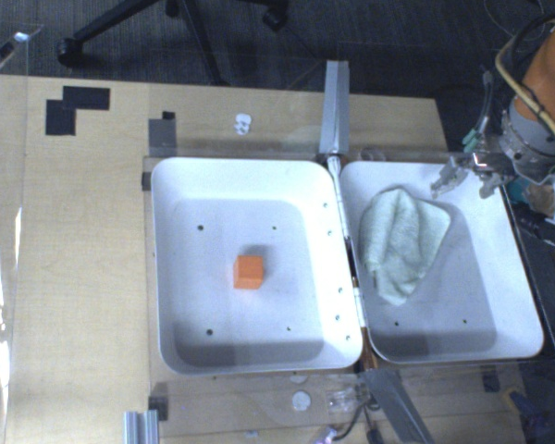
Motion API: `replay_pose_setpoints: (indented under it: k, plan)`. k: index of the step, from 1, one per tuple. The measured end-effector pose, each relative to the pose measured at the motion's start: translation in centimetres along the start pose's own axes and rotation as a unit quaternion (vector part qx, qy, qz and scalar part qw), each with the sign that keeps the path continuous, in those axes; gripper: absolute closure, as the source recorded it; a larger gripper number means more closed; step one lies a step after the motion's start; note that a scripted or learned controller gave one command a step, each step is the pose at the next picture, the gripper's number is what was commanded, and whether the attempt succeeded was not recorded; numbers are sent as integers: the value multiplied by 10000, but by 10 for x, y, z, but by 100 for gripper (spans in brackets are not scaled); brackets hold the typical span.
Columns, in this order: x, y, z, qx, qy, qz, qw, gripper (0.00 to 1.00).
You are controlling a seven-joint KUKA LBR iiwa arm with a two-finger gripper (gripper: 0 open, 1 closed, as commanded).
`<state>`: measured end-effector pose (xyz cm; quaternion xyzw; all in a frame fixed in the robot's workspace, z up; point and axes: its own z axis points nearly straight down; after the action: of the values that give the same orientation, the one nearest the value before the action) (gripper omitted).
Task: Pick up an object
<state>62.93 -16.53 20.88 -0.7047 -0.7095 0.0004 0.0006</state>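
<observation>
Your gripper hangs over the far right corner of the right bin, at the end of the grey arm with its orange band. Two fingers point down with a gap showing between them, spread apart and pinching nothing. Just beside them, toward the bin's middle, you have one crumpled pale green cloth lying on the floor, reaching from near the far wall past the centre. Across the divider, the left bin holds one small orange cube, sitting alone near its middle, well apart from the gripper. That gives you two bins and two objects, one in each. Both bins rest side by side on the wooden bench.
</observation>
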Motion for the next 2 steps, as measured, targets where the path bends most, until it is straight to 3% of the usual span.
replay_pose_setpoints:
  k: [1, 2]
  plan:
    - [-18, 2, 114, -32, -8, -89, 10000, 0]
    - [-13, 24, 122, -40, -10, 204, 9998, 0]
